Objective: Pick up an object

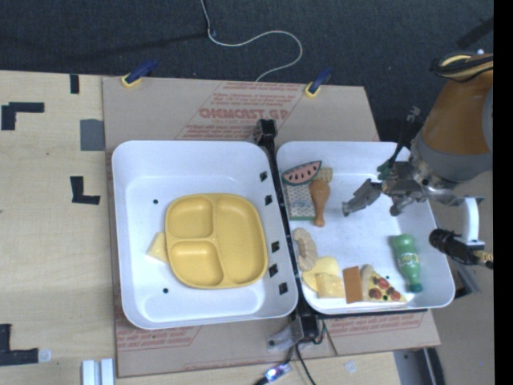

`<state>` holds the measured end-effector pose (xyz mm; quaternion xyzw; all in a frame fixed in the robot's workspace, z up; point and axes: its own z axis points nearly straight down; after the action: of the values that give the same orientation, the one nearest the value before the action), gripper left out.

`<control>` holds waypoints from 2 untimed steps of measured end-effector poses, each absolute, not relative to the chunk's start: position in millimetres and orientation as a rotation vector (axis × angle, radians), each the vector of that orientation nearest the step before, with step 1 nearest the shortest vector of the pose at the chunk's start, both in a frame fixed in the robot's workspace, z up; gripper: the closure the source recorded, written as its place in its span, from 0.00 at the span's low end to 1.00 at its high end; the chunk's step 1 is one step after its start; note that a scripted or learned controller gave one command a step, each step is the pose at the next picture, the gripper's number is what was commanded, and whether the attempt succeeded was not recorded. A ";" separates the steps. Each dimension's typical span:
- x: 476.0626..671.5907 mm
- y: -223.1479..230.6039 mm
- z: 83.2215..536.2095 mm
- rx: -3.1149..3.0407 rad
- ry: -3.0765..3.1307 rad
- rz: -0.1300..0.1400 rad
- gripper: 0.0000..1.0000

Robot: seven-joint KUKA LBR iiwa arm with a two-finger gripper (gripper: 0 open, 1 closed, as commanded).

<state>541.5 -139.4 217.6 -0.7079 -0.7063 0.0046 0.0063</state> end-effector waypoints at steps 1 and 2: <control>544.2 -139.1 225.0 -2.219 -2.222 0.002 0.00; 546.0 -148.1 173.3 -2.218 -2.218 0.008 0.00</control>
<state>546.0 -148.1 173.3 -0.7070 -0.7072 0.0024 0.0023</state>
